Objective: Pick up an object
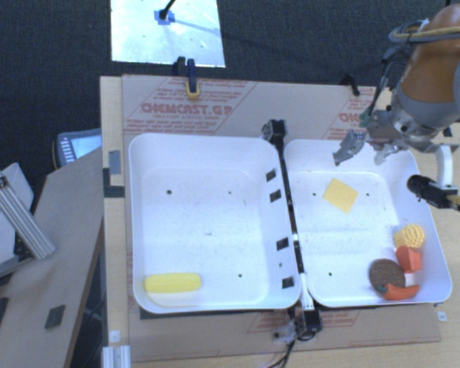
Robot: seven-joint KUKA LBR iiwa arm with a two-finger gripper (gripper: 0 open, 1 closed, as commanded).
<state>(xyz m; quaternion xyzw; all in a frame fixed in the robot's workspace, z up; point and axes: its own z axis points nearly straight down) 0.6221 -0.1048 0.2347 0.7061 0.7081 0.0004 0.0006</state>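
While hanging over right bin [429,205], gripper [366,150] spread wide, holding nothing. Reaching step. Yellow square [340,195] just below jaws. Next: drop down, squeeze.

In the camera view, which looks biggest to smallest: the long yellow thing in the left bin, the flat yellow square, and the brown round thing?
1. Long yellow piece, the largest.
2. Flat yellow square and brown round piece look about alike, so I won't rank them; the brown one is partly hidden by its neighbours.
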